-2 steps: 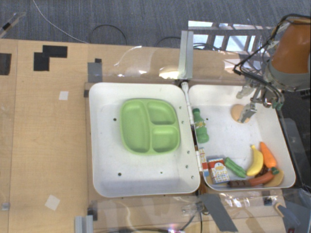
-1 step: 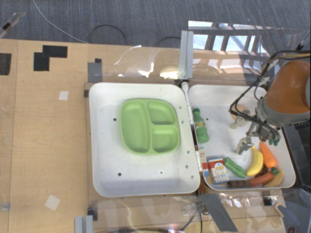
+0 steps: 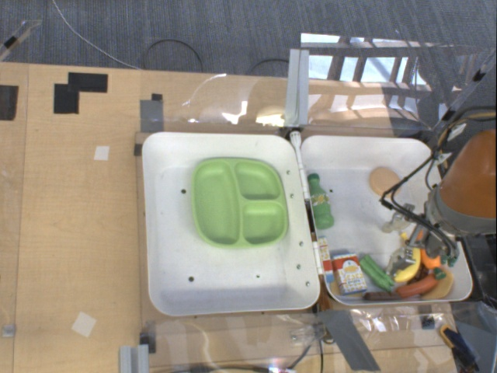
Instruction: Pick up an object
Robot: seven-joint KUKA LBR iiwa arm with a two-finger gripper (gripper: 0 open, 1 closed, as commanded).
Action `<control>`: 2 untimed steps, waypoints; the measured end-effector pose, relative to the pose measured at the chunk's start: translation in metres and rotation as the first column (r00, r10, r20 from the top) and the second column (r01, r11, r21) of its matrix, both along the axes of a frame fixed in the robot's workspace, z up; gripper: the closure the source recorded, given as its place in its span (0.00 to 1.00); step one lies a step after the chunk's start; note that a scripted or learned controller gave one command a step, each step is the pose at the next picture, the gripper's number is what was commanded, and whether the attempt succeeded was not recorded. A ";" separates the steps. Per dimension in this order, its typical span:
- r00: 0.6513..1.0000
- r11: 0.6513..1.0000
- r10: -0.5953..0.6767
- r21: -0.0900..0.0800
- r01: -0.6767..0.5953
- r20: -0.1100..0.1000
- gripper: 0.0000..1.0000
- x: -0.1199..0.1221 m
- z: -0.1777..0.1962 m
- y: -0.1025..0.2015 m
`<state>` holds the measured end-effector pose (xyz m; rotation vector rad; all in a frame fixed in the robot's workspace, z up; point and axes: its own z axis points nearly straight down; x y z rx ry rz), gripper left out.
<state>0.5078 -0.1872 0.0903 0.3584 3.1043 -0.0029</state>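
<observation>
The right bin point(image 3: 353, 152) holds a green bottle point(image 3: 319, 203) lying along its left wall and a tan disc point(image 3: 383, 180) near the back. A heap sits in its front right corner: a small printed carton point(image 3: 349, 274), a green vegetable point(image 3: 376, 273), a yellow banana point(image 3: 408, 269) and a red-orange sausage shape point(image 3: 416, 287). My gripper point(image 3: 411, 245) hangs low over that heap, right above the banana, with black cables looping off it. The wrist hides how it meets the toys.
The left bin point(image 3: 159, 231) carries a green divided plate point(image 3: 238, 202) at its middle. A metal post point(image 3: 297, 84) stands behind the wall shared by both bins. The arm's orange band point(image 3: 474, 177) fills the right bin's far right side.
</observation>
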 end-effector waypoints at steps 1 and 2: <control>0.993 0.993 -0.119 0.006 0.119 -0.006 0.00 0.126 0.005 0.034; 0.997 0.997 -0.079 -0.001 0.079 0.000 0.00 0.097 0.066 -0.014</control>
